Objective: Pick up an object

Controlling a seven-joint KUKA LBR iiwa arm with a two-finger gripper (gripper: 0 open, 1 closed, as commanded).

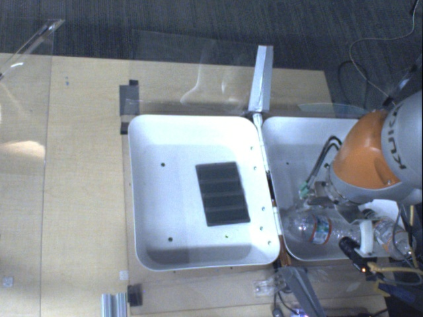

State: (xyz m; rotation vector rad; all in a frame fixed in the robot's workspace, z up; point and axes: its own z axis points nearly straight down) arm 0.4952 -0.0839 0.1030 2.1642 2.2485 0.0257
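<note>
A black ribbed rectangular pad (223, 193) lies flat in the middle of the left white bin (149, 177). In the right bin (284, 150), a clear plastic bottle (314, 229) with a red and blue label lies on its side near the front wall. My gripper (322, 198) reaches down into the right bin just above and behind the bottle, under the orange wrist band (360, 157). The wrist hides much of the gripper, and I see nothing held in it. A small green piece (304, 191) shows beside the gripper.
A raised rim divides the two bins (266, 177). An upright metal post (262, 78) stands behind that divide. Crinkled clear plastic (386, 232) lies at the right bin's front right. Cables (390, 269) run along the bench's front right.
</note>
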